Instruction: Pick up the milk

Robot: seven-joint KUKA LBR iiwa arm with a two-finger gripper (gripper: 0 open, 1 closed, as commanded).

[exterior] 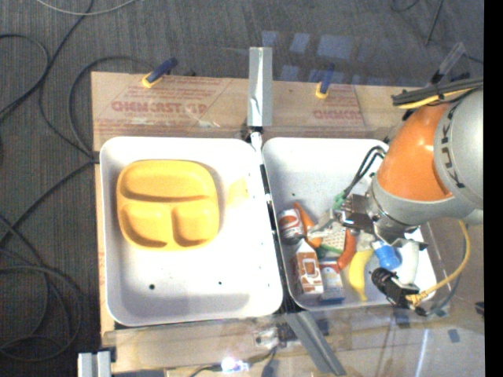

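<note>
Under both bins [189, 305]: cardboard-topped bench [181, 104], grey carpet [118, 38].

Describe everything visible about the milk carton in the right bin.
The small brown-and-white milk carton, apparently printed cardboard, lies on its side near the front left of the shallow white right bin, long axis running front to back. A blue-edged packet lies against its right side, and a red-and-silver can sits just behind it. The grey-and-orange arm's gripper hangs to its right, not on it. The print is too small to read.
</note>
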